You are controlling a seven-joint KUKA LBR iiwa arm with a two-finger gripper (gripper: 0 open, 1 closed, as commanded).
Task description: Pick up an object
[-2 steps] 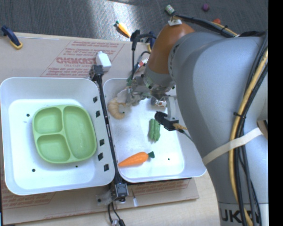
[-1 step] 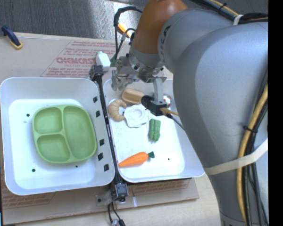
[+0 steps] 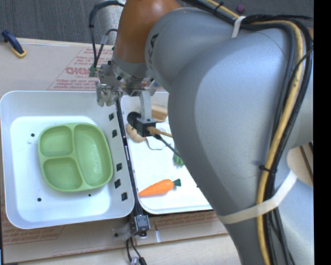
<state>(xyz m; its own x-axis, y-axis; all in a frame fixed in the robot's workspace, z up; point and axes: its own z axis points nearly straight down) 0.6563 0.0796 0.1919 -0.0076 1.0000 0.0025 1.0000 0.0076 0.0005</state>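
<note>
A toy carrot [image 3: 157,187] with a green top lies near the front of the right bin [image 3: 171,206]. A pale tan object [image 3: 135,130] sits at that bin's left side, partly behind the arm's hardware. A small green piece [image 3: 178,159] peeks out from under the arm. In the left bin [image 3: 11,115] rests a light green divided plate [image 3: 74,156]. My gripper [image 3: 109,94] hangs below the orange band, over the far end of the wall between the two bins. The arm's grey bulk hides much of the right bin.
A blue and yellow tool [image 3: 14,43] lies on the bench at the far left corner. Cardboard with red print [image 3: 71,70] lies behind the bins. Cables run along the arm at the right.
</note>
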